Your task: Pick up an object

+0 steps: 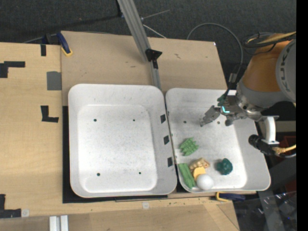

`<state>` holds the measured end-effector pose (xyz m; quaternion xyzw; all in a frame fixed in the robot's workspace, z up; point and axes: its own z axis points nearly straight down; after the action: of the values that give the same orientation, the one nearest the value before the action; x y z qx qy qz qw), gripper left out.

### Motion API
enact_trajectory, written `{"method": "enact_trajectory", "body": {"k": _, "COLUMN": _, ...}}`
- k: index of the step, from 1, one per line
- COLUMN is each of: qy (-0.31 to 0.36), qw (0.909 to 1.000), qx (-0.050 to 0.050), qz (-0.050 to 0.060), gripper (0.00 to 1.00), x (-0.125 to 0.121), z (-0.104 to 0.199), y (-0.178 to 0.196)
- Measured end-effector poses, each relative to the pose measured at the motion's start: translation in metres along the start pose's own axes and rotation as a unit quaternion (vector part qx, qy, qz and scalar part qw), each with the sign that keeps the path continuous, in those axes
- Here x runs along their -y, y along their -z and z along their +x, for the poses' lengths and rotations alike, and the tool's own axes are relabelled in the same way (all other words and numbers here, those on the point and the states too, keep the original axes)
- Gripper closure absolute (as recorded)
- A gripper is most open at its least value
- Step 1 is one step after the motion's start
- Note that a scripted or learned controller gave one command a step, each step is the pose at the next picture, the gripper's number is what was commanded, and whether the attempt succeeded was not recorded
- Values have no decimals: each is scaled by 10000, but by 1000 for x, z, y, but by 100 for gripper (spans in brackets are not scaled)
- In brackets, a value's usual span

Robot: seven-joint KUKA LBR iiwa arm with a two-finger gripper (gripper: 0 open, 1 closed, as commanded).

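My gripper (pixel 217 119) hangs over the upper middle of the right bin (pixel 192 97), fingers spread open with nothing between them. Below it in that bin lie a light green ridged piece (pixel 188 146), a dark teal round object (pixel 224 166), a tan and yellow toy (pixel 198 165), a white ball (pixel 205 181) and a long green piece (pixel 186 175) against the bin's front left corner. The nearest object, the green ridged piece, lies below and left of the fingertips, apart from them.
The left bin (pixel 118 138) sits beside the right one, with black clips (pixel 163 118) along the shared rim. A grey metal post (pixel 137 25) slants in from the top. The arm's orange-banded wrist (pixel 264 73) overhangs the right bin's far right side.
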<state>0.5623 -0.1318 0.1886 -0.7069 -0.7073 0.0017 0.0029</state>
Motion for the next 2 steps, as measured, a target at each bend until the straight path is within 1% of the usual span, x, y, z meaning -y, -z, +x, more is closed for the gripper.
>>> {"method": "enact_trajectory", "body": {"k": 1, "qy": 6, "qw": 10000, "qx": 5, "qz": -22, "gripper": 0, "x": -1, "z": 0, "y": 2}}
{"method": "enact_trajectory", "body": {"k": 2, "qy": 2, "qw": 10000, "qx": 5, "qz": 2, "gripper": 0, "x": -1, "z": 7, "y": -44}}
